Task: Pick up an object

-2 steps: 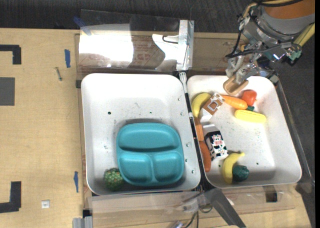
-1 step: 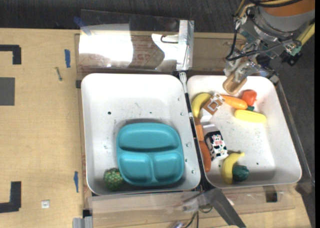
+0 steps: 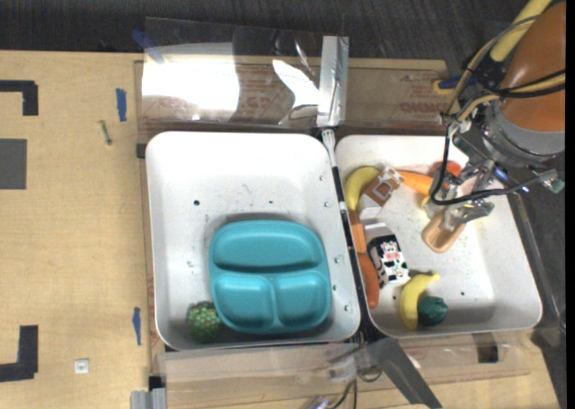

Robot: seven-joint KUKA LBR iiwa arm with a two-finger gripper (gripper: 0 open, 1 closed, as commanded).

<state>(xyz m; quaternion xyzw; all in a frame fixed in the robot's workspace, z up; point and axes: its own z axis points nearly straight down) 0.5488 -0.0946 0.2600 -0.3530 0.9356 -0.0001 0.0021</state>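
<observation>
The camera view looks down on two white bins side by side on the bench [image 3: 63,218]. In the left bin [image 3: 171,173] we see a teal divided tray [image 3: 269,277] lying toward the front, with a small green bumpy ball [image 3: 204,319] just beside its left front corner.

The right bin [image 3: 512,299] holds the clutter. A yellow banana [image 3: 359,184] curves near the back left, touching a small brown block [image 3: 386,187]. An orange carrot [image 3: 415,182] lies just behind them, pointing toward the arm [image 3: 535,84]. Along the left wall runs a long orange stick [image 3: 364,259], and beside it a black-and-white cow-patterned box [image 3: 389,259]. At the front sits a second banana [image 3: 413,297] touching a dark green lump [image 3: 433,310].

The arm comes in from the right, its jaws hanging over the back right part of this bin. A tan wooden piece [image 3: 440,229] shows directly below the gripper [image 3: 458,205], touching or nearly touching it. We cannot tell whether the jaws are spread or pinching that piece, since cables and the wrist hide them.
</observation>
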